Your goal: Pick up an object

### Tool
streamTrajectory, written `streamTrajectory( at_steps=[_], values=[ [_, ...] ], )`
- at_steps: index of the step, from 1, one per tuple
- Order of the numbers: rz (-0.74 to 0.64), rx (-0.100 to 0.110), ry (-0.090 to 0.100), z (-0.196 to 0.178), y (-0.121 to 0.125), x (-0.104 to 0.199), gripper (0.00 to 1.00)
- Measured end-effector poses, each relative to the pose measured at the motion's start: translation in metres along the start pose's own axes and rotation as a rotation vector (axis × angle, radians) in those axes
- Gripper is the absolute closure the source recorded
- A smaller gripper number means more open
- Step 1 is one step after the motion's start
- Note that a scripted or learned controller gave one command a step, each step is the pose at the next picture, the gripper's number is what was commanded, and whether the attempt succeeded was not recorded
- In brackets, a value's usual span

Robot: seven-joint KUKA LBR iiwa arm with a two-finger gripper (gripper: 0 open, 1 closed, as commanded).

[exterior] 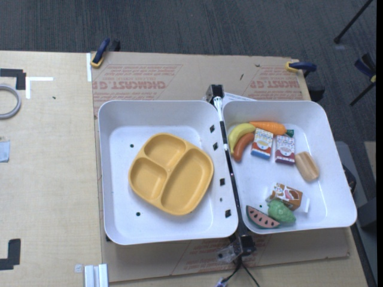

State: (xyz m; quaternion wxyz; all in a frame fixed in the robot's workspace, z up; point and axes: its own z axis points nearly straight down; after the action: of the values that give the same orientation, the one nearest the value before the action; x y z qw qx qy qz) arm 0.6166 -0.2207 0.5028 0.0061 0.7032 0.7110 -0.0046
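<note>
Surface carrying two white bins side by side. Left bin with yellow plate. Right bin with banana, carrot, two cartons, bread, green toy, melon slice.

Both bins are plain white: the left bin holds a mustard-yellow divided plate, and the right bin holds the coloured pieces. There lie a yellow banana, an orange carrot, a reddish-brown sausage, a white-and-blue carton with an orange print, a dark red carton, a tan bread piece, a red watermelon slice with a green rind and dark seeds, a green vegetable, and a brown-and-white packet. The cardboard sheet is brown with red lettering.
</note>
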Motion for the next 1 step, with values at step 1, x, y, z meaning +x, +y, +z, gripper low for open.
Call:
streamTrajectory(
  at_steps=[1],
  values=[
    [-0.002,0.000,-0.002,-0.0086,0.0012,0.0002,1.00]
  ],
)
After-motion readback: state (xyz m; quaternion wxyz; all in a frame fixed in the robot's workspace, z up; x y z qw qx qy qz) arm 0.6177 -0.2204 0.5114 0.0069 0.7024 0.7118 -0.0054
